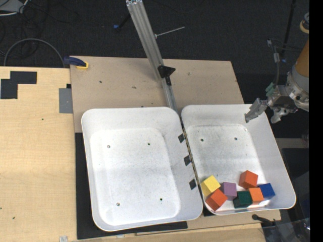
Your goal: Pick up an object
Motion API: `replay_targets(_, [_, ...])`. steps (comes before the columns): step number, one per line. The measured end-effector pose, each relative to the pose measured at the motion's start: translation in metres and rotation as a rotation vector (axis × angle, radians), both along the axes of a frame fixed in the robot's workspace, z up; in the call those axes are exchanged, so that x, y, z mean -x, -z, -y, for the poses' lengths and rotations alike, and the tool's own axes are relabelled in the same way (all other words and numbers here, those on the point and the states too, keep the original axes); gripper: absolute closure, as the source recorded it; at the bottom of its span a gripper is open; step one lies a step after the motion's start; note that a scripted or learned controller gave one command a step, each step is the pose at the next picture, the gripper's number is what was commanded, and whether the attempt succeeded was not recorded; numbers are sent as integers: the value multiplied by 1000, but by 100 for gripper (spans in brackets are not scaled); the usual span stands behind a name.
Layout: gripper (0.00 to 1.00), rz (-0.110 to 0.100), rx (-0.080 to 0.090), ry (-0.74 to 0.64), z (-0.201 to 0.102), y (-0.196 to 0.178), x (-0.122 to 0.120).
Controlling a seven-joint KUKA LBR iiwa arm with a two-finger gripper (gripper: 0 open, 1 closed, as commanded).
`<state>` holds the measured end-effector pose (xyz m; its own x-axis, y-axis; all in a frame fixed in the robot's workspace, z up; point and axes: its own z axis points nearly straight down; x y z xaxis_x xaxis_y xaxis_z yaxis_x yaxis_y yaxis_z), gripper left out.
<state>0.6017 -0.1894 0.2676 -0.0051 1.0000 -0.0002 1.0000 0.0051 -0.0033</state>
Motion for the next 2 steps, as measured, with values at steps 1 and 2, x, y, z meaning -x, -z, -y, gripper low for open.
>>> replay_targets(1, [0, 0, 0, -1, 0, 0, 0])
replay_targets(2, [100, 0, 0, -5, 0, -10, 0])
